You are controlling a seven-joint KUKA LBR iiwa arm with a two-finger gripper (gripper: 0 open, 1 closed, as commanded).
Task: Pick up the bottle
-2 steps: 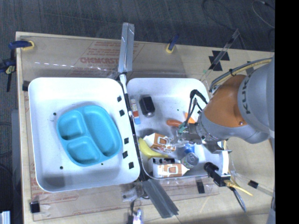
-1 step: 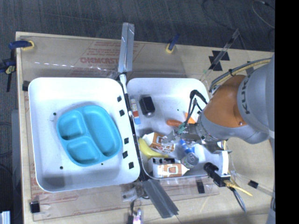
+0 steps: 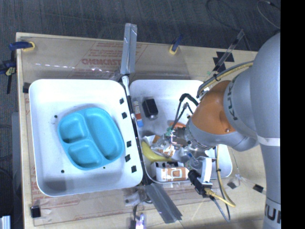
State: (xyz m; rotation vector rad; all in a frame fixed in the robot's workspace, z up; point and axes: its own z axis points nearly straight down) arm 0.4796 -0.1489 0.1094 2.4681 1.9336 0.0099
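- Gripper (image 3: 175, 140) down in the right bin (image 3: 164, 87), buried in clutter under the wrist; jaw state hidden by wrist and cables, cannot tell wide or narrow.
- Nothing visibly held.
- Right at the gripper: crumpled orange-and-white packaging (image 3: 167, 149), touching or nearly touching.
- Just beyond that, on the side away from the arm: yellow banana-like item (image 3: 149, 151).
- Likely bottle (image 3: 169, 172): white with an orange label, lying on its side against the bin's near wall, just beside the gripper toward the view's bottom. Identity is a judgement, not certain.
- Further from the gripper, toward the view's top: black block (image 3: 149, 107); slim orange-and-blue item (image 3: 137, 114) along the divider wall.
- Well apart, across the divider: blue tray (image 3: 89, 137) in the left bin (image 3: 43, 175).
- Risks:
  - Closing here probably grabs packaging, not the bottle; gripper sits beside the target, not over it.
  - Bottle on its side against the wall, so little room for a jaw on the wall side; likely to roll or squirt out.
  - Loose cables (image 3: 212, 185) hanging near the bottle could snag or drag it.
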